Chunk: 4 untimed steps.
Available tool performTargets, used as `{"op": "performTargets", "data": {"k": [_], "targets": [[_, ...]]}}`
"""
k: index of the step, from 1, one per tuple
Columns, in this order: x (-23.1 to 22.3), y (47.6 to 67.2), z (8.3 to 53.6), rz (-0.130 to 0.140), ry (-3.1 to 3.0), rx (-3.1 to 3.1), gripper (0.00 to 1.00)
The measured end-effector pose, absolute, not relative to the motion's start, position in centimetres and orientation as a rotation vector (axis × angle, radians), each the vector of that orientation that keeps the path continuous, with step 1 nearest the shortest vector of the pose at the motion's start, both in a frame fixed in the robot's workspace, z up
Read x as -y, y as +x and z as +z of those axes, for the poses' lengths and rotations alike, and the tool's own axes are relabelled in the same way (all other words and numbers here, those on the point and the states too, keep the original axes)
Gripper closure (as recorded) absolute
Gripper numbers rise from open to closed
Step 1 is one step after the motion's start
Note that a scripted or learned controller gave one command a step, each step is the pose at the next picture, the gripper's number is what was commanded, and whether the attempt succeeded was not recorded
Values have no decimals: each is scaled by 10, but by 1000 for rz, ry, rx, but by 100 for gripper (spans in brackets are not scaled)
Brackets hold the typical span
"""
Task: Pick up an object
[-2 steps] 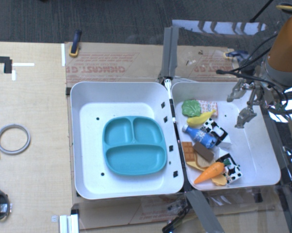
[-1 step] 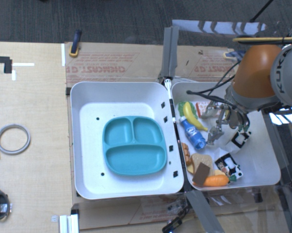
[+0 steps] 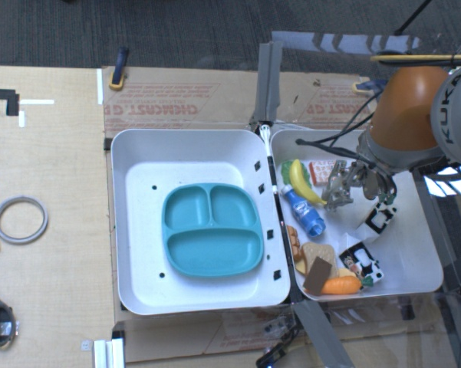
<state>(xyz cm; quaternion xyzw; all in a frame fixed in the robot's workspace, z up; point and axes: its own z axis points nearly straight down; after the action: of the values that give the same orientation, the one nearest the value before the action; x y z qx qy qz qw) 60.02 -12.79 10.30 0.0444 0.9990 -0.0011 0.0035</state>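
Counter carries two white bins. Gripper low in right bin, beside banana and blue bottle. Finger state: cannot tell. Nothing visibly held; pick pending.

The right bin is crowded along its left wall: a banana, a blue bottle, bread slices, a brown block and a carrot lie close together, leaving little room between them. The bin's right half has open white floor beside a small black-and-white object. In the left bin, a teal divided plate fills the middle, with a bare margin all round it. The worktop at left carries a tape ring.
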Motion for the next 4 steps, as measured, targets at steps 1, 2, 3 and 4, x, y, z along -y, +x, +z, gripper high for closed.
{"op": "performTargets", "data": {"k": [1, 2, 3, 4], "targets": [[94, 494, 178, -1, 639, -3075, 100], [9, 479, 209, 0, 546, -3092, 100], [-65, 479, 238, 0, 229, -3131, 100], [-58, 479, 267, 0, -163, -3133, 100]]}}
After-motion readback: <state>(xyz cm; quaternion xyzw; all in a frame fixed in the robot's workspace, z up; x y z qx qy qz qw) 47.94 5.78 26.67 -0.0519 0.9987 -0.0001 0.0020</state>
